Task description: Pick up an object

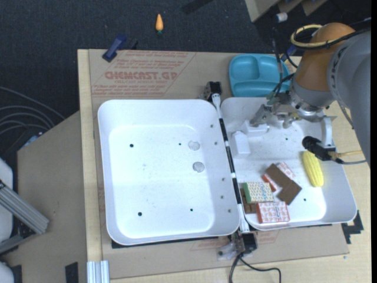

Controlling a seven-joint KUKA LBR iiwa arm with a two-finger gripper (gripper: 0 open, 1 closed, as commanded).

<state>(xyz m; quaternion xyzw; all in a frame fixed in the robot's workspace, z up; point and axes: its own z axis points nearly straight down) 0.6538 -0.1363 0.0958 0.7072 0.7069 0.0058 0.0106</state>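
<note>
My gripper (272, 117) hangs over the far part of the right bin (336, 208), low above its floor, with nothing visibly in it. A white block (240, 143) lies just to its near left by the bin's divider. A yellow corn cob (312, 168) lies at the right side. A brown block (281, 181) rests across a red-and-white card (289, 171) in the middle. A green patterned box (257, 191) and a red-and-white box (273, 213) lie at the near left corner.
The left bin (118, 158) sits beside the right one. A blue divided tray (256, 74) stands behind the right bin. A blue item (113, 49) and a small orange carrot (159, 22) lie beyond the board.
</note>
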